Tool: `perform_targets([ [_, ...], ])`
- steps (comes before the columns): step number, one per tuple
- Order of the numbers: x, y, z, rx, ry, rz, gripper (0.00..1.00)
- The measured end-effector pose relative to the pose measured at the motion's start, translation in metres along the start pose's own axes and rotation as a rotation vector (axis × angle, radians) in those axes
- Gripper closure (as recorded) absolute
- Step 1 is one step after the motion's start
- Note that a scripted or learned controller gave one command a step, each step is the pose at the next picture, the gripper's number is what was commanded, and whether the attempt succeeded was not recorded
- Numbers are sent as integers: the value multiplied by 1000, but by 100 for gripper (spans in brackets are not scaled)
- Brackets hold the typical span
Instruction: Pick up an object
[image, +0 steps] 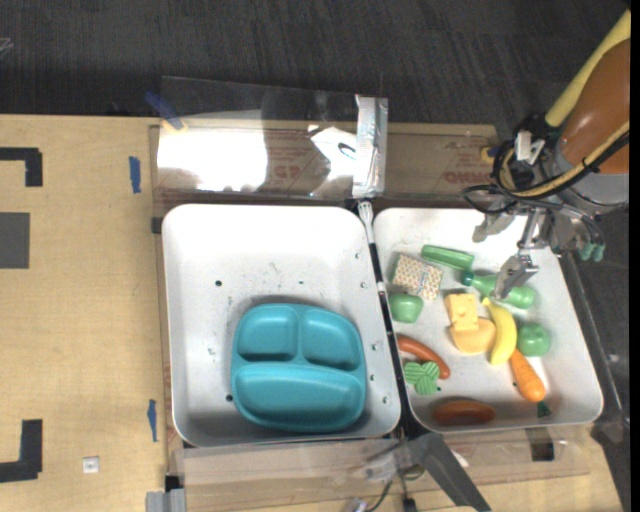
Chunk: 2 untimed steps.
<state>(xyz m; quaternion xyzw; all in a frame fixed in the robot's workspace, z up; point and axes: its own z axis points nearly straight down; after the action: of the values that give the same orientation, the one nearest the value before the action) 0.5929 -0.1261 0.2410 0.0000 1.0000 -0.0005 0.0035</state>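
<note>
Small toy foods crowd the right bin (585, 385): a yellow banana (502, 332), an orange carrot (527, 377), a green cucumber (447, 256), a beige cracker (417, 276). The gripper (516, 272) hovers just above them, grasping nothing; whether its fingers are spread or closed, I cannot tell. A teal tray (298, 367) sits in the left bin (200, 250).

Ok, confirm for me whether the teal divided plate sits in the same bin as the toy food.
No, the teal divided plate lies in the left bin, while the banana and other toy food lie in the right bin.
</note>
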Motion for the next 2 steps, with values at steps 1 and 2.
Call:
perform_targets([
  [1,65,-15,145,0,0,-333,0],
  [2,7,12,151,2,-8,-418,0],
])
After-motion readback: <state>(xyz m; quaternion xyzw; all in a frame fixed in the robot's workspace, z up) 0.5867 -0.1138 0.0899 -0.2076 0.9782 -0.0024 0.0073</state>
